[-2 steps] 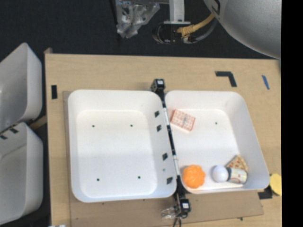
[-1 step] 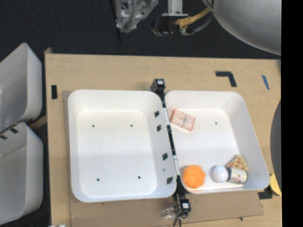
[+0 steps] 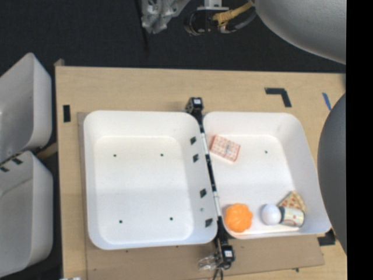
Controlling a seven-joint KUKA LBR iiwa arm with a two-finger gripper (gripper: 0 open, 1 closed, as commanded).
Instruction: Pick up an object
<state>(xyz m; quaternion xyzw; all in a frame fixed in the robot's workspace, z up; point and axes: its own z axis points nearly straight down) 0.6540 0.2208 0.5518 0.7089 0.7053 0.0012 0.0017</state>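
The right bin holds several small objects. A flat red-and-white patterned packet lies near its left wall. Along the front wall sit an orange ball, a white ball, a small pale cup on its side and a tan patterned wedge just behind the cup. My gripper hangs high at the top of the view, over the dark floor beyond the bench and far from both bins. Nothing shows in it.
The left bin stands beside the right one, with a black clipped divider between them. The grey arm fills the top right corner. White housings stand at the left edge of the bench.
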